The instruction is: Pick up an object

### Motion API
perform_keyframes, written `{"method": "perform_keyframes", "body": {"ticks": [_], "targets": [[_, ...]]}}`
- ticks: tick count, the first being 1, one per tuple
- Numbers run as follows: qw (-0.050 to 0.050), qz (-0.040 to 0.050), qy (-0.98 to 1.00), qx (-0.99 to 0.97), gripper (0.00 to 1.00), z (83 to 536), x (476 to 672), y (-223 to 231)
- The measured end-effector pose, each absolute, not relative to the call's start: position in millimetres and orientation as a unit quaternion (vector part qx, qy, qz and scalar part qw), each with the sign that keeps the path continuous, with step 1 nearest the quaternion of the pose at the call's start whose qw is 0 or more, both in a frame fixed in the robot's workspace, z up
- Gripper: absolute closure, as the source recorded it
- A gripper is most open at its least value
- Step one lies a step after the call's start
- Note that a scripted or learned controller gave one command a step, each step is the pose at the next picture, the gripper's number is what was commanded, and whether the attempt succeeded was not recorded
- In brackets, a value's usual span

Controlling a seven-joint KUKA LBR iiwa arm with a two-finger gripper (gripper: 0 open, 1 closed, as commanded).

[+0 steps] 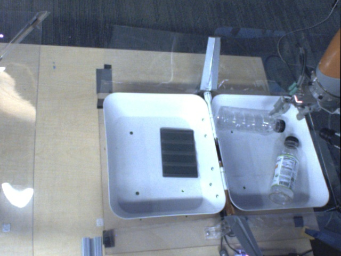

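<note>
**Approaching, not yet grasping**

Hovering over the 1 o'clock corner of the right bin [237, 161], with the gripper [292, 104] hanging just beyond the capped end of the clear bottle [246, 120]. Reaching in from 3 o'clock on the grey arm [330, 71]. Holding nothing, judging by the bottle lying flat across the 12 o'clock side of that bin, neck pointing toward 3 o'clock. Not showing the jaw opening clearly enough at this blur and size: cannot tell wide from narrow.

Lying nearby, at 4 o'clock in the same bin: a smaller labelled bottle [284, 170], black cap pointing toward 12 o'clock, apart from the clear one. Resting in the middle of the left bin [125, 167]: a dark ribbed slab [179, 152], well apart from the gripper.

Probably sitting in the approach step, lining up on the clear bottle's neck end as the nearest candidate.

Calling next for: shifting slightly toward 9 o'clock to get over the bottle's body or neck, turning so as to close across its narrow width, descending to the bin floor, then closing and lifting. Risking a roll or a slip, given a round, smooth, likely light bottle so close to the bin wall.
</note>
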State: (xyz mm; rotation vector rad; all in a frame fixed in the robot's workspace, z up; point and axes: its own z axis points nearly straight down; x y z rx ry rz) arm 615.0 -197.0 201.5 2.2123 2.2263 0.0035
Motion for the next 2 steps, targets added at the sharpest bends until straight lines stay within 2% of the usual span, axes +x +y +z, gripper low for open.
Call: {"method": "perform_keyframes", "body": {"ticks": [1, 2], "targets": [[0.019, 0.0094, 0.743, 0.669, 0.0, 141.7, 638.2, -206.2], [0.009, 0.0053, 0.703, 0.712, 0.0, 146.0, 660.3, -200.9]]}}
